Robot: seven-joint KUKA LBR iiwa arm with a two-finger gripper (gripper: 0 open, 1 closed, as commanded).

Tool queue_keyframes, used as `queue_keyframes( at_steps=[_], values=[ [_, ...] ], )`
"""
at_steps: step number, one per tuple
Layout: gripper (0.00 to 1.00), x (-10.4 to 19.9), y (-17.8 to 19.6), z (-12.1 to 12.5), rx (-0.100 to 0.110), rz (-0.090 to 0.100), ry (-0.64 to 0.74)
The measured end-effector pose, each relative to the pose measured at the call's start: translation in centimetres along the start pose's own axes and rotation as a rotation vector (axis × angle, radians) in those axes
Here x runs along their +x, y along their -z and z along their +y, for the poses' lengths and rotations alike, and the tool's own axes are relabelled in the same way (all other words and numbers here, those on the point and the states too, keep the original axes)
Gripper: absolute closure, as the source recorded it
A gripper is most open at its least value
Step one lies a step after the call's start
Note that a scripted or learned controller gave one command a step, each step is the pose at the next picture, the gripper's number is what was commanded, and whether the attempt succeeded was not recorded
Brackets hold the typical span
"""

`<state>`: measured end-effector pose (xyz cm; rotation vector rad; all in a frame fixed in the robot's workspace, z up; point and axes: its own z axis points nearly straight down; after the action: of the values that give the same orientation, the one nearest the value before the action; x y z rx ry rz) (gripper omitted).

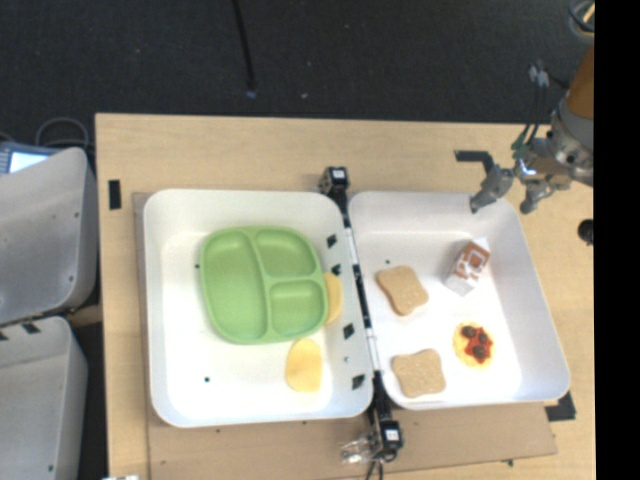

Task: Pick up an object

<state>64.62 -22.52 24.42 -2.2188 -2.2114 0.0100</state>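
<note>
An object to pick has not been taken yet: every candidate lies loose in the two bins, and nothing sits between the jaws. The gripper (505, 190) hangs over the far right corner of the right bin (420, 206), its two fingers spread apart with clear space between them, holding nothing.

Taking the small carton (467, 266) as the landmark, the gripper is above and slightly right of it in the view, near but not touching. To the carton's left lies a slice of toast (402, 290); below the carton sits a small yellow disc with red topping (473, 344), and lower left of it a second toast slice (418, 373). Well to the carton's left, across the divide, the left bin (170, 268) holds a green divided plate (264, 284), with a yellow piece (304, 365) just below the plate and another yellow piece (333, 296) partly tucked at its right edge.

As I judge it, the task is at its approach stage. The carton is the closest target. Descent, closing and lifting all remain to be done.
</note>
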Motion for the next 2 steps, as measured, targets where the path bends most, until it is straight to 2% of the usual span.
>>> queue_keyframes(
  at_steps=[1,2],
  values=[
    [0.0,0.1,0.8,0.2,-0.012,-0.004,0.004],
    [0.0,0.0,-4.2,1.3,-0.009,-0.004,0.007]
  ],
)
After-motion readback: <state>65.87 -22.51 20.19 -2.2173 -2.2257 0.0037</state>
